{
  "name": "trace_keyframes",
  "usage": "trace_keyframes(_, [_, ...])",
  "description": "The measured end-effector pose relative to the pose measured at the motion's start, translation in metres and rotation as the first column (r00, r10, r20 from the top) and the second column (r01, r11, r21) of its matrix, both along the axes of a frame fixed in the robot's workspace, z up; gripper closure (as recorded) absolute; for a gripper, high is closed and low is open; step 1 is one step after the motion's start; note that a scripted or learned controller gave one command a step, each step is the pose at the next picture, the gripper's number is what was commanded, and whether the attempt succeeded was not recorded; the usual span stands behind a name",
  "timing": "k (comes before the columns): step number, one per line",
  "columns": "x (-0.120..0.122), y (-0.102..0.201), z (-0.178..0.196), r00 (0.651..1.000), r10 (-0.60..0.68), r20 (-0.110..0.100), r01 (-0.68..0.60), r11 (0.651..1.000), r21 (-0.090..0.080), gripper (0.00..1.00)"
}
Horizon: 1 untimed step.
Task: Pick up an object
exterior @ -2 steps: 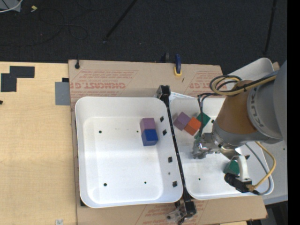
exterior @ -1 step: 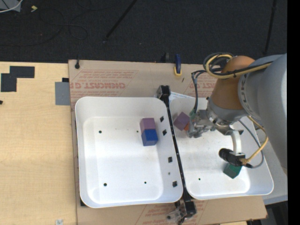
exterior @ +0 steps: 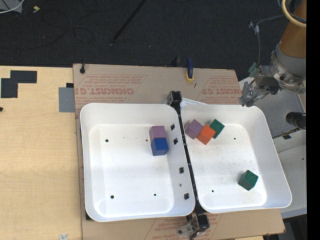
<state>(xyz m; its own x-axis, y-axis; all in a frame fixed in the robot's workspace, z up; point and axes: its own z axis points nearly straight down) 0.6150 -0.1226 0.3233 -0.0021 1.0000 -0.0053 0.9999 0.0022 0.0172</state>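
Nearest me, a dark green cube (exterior: 248,179) sits alone in the right bin (exterior: 277,184). My gripper (exterior: 248,97) hovers beyond its far rim, carrying nothing; I must descend onto it.

- The arm (exterior: 294,34) enters at the upper right as a thick round column, orange-tan along its visible length.
- A pale yellow ring (exterior: 292,1) rims the top of that orange section.
- Below the orange part sits a grey metallic wrist collar (exterior: 289,66), wider than it is tall.
- The end effector (exterior: 248,98) is grey and dark, small and blurred, with angular metal parts.
- A thin dark cable (exterior: 260,39) loops beside the wrist, near the orange section.
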Motion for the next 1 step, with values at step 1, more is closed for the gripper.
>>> trace_keyframes(1, [-0.0016,0.0199,-0.1137,1.000,0.004,-0.028,-0.004,1.000,0.007,1.00])
